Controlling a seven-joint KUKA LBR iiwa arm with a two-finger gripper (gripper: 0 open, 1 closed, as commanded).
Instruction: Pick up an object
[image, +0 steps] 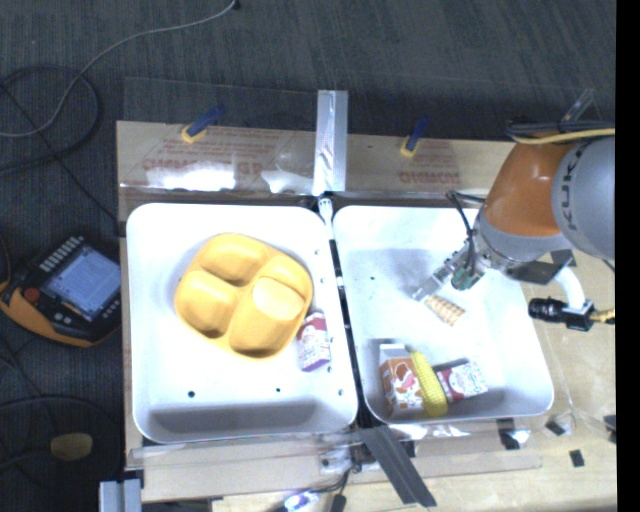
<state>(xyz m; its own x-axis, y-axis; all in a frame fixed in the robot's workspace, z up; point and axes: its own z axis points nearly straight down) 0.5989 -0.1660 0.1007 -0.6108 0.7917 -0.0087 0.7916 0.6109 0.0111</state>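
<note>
Just below the gripper (437, 290), whose grip cannot be told, a light, stiff ridged piece (446, 309) is best pinched across its width.

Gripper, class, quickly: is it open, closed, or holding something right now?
Gripper: cannot be told; it hangs low in the right bin, just above a small ridged tan piece.

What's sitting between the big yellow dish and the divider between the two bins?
In the camera view, a small carton lies there, at the yellow dish's lower right edge, in the left bin, just short of the divider.
</note>
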